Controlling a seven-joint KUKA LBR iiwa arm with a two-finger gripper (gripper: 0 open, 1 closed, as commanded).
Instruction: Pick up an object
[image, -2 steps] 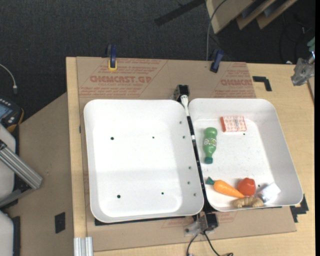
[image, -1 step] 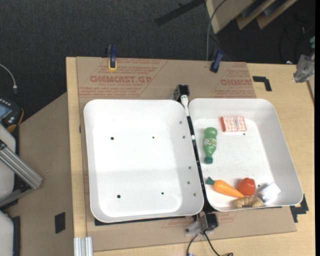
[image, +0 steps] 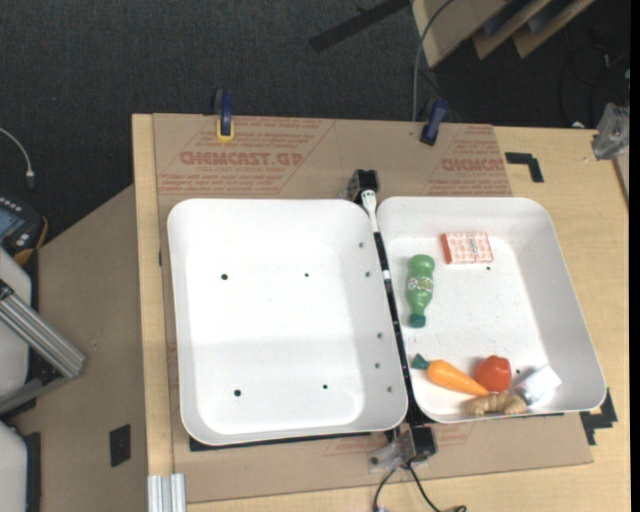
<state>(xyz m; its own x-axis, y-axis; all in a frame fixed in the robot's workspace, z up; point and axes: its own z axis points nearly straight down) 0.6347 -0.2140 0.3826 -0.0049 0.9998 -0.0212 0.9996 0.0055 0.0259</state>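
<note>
The right bin (image: 560, 290) holds several small objects. A green bottle (image: 418, 288) lies against its left wall. A red-and-white patterned box (image: 467, 247) sits toward the back. Along the front edge lie an orange carrot (image: 450, 376), a red tomato-like piece (image: 493, 373), a tan ginger-shaped piece (image: 494, 404) and a small white item (image: 541, 383).
The left bin (image: 200, 300) sits beside the right one on a brown cardboard sheet (image: 300, 150). Blue clamps (image: 224, 112) hold the sheet at the back. A small black fixture (image: 364, 184) stands between the bins at the rear, another (image: 415, 442) at the front.
</note>
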